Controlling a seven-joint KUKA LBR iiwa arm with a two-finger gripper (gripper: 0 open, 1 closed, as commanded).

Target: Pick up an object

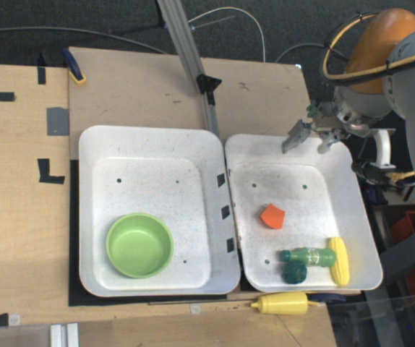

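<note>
Jaws [309,137] spread apart and empty over the right bin's [352,194] far rim, with orange block [272,216] nearer the table's front edge.

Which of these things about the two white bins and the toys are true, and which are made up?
1. The round green plastic bowl sits in the left white bin. True.
2. The small orange block lies in the left bin. False: it lies in the right white bin.
3. The gripper has its jaws spread apart with nothing between them. True.
4. The yellow plastic corn cob is inside the green bowl. False: it lies in the right bin beside the green plastic bottle.
5. The yellow squeeze bottle lies outside the bins, on the bench. True.
</note>
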